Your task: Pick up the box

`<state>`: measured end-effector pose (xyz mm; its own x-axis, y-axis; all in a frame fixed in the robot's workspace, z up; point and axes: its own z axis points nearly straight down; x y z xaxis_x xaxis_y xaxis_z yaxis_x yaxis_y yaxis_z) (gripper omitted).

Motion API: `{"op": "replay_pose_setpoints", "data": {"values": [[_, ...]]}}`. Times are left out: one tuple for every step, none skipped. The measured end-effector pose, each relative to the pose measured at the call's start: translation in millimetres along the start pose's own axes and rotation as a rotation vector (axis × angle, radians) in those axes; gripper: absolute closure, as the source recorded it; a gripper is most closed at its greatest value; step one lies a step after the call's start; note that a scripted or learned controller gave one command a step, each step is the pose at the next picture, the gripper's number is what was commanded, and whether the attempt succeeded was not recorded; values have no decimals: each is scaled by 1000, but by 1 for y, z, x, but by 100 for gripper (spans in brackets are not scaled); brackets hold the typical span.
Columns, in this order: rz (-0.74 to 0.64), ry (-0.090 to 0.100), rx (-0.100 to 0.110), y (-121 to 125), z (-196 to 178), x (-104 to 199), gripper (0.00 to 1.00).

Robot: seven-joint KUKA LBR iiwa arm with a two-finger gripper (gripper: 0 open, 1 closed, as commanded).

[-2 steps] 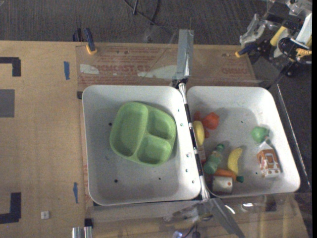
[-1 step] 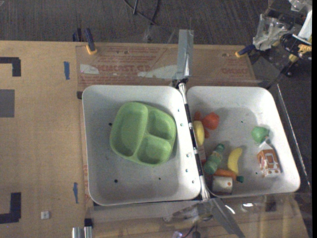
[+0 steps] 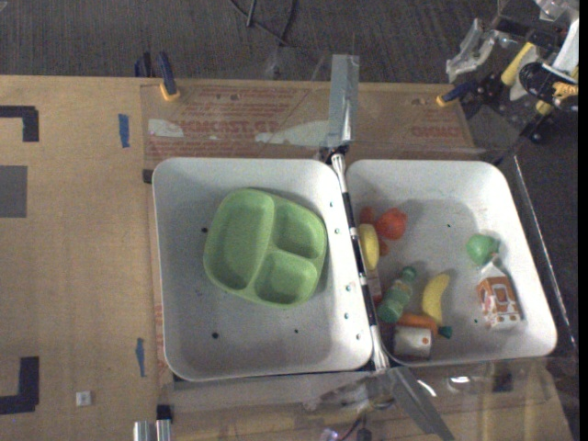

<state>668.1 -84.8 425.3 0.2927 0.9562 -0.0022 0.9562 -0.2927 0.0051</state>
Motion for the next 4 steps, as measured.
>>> {"op": "replay_pose_setpoints", "data": {"values": [[-4,-1,-5,0,-11,2,100],[-9,-3,-10,1,-23,5,100],[-9,-3,-9,1,-22,5,0],[-12,-4,-14,1,-34,7,100]]}}
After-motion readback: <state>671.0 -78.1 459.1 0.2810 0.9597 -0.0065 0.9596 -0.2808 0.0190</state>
